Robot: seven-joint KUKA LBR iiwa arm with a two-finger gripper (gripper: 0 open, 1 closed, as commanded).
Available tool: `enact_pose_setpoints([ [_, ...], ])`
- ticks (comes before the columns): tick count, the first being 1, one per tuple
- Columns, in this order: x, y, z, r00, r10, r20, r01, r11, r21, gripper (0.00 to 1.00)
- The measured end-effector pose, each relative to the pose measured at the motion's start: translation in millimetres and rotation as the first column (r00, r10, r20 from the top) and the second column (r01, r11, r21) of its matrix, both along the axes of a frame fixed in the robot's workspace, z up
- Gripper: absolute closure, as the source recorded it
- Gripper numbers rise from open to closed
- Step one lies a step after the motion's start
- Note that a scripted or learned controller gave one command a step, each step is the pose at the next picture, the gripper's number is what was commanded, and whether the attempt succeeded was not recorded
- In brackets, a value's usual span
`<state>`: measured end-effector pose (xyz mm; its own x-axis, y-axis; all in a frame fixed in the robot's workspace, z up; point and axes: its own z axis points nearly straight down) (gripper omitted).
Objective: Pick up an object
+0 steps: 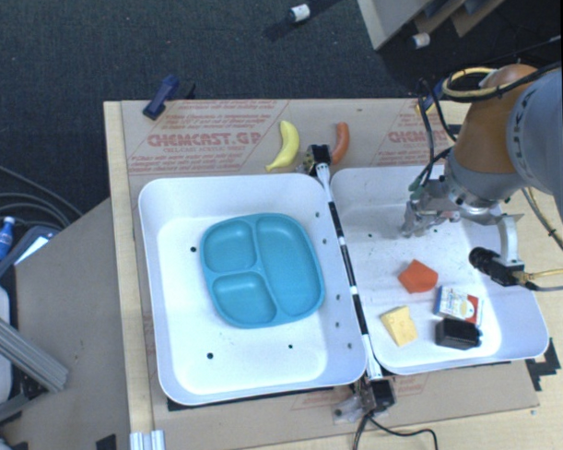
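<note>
Orange wedge block (418,277) beside flat yellow block (399,325).

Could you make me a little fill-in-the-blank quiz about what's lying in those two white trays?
1. The blue plastic divided plate lies in the ____ shallow white bin.
2. The plate has ____ compartments.
3. In the right shallow white bin, the orange block lies above the ____ wedge-shaped block.
4. The yellow toy banana lies ____ both bins, on the board.

Missing words: left; three; yellow; outside
</note>
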<state>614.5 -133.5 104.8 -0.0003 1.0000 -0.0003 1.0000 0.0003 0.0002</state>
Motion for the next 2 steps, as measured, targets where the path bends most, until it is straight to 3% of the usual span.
enact_pose_setpoints([
  [1, 0, 0, 0, 1.0, 0.0, 0.0, 0.0, 1.0, 0.0, 0.0],
  [2, 28, -14, -20, 1.0, 0.001, 0.002, -0.001, 1.0, -0.001, 0.0],
])
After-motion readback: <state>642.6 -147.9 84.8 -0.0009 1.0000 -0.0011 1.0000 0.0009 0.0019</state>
